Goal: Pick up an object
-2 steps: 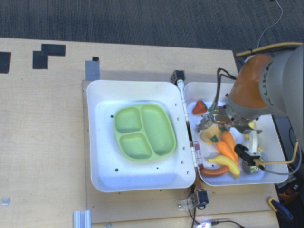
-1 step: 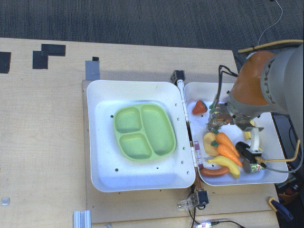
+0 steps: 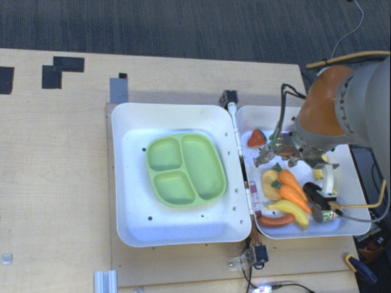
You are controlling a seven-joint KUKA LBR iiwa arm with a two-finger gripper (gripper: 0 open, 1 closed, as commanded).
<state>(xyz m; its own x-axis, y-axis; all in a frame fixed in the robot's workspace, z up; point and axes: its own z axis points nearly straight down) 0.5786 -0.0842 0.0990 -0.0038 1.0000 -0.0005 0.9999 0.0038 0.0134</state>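
The right bin (image 3: 353,163) holds several toy foods. A red piece (image 3: 256,138) lies near its far left corner. Two orange carrots (image 3: 293,188) lie in the middle, with a pale yellow piece (image 3: 269,182) to their left. A yellow banana (image 3: 291,210) and a red sausage (image 3: 275,221) rest along the near wall. My gripper (image 3: 278,154) hangs low over the bin's left half, just above the carrots' green tops and to the right of the red piece. Nothing shows in its grasp.
The left bin (image 3: 131,224) carries a green divided plate (image 3: 185,169) with three compartments. The grey arm with its orange band (image 3: 324,105) covers the right bin's far right part. Black marks and small brackets sit on the bench around the bins.
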